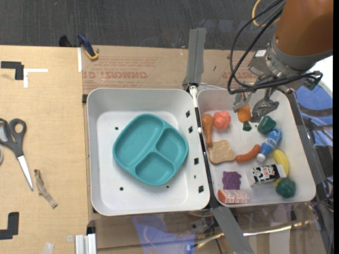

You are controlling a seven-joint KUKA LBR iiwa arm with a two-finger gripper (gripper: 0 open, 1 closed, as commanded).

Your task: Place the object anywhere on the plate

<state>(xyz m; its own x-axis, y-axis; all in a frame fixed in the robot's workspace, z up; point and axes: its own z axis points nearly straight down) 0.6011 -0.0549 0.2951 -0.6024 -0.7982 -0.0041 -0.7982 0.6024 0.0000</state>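
Plate (151, 149), teal with 3 compartments, lies in the middle of the left bin (100, 105) with nothing on it, so from where I stand the job looks to be at the picking stage. The arm (310, 20) comes in from 2 o'clock and its pincer (253, 109) hangs over the upper part of the right bin (296, 189), right beside a small orange piece (243, 113) and a dark green piece (266, 124). The orange piece sits against one finger, but I cannot tell whether the pincer is open, closed, or gripping it; cables and the wrist crowd that spot. The toys are all in the right bin: a pink-orange lump (221, 119) at 11 o'clock, a bread slice (221, 152) and a sausage (248, 155) near the centre, a blue bottle (270, 142), a banana (280, 162), a small carton (264, 173), a purple piece (231, 180) and a green ball (285, 188) toward 5 o'clock. I judge the next move needs a firm hold confirmed, a lift clear of the wall between the bins, then a carry toward 9 o'clock to the plate. Scissors (17, 144) lie on the table (42, 99) far left.
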